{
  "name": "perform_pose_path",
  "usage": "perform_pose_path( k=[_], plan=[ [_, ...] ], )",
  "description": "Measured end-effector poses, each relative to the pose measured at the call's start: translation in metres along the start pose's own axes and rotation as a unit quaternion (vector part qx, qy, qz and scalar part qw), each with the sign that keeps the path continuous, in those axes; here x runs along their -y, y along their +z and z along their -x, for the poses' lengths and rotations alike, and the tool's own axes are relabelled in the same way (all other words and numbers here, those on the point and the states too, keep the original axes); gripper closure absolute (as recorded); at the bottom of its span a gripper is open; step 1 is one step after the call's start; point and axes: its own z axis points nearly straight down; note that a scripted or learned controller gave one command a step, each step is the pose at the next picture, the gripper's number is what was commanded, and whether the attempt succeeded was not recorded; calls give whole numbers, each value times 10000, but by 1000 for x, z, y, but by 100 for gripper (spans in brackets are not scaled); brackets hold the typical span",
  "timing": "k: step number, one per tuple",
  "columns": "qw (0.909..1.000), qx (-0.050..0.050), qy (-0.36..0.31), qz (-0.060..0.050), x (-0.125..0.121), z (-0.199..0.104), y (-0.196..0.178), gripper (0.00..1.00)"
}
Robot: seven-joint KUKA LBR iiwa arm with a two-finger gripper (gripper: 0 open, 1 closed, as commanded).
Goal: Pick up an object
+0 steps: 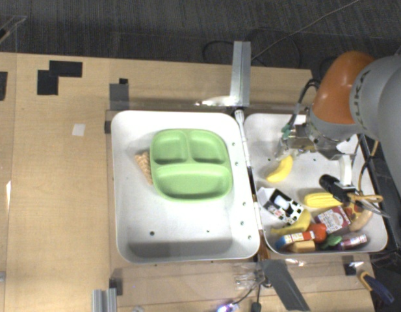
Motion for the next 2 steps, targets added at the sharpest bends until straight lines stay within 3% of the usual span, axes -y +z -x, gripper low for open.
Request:
perform_pose_path(
  k=[1,2],
  plan=[
    [9998,37,169,-21,60,29,9,100],
    [9999,21,47,-89,54,-37,-84,100]
  ],
)
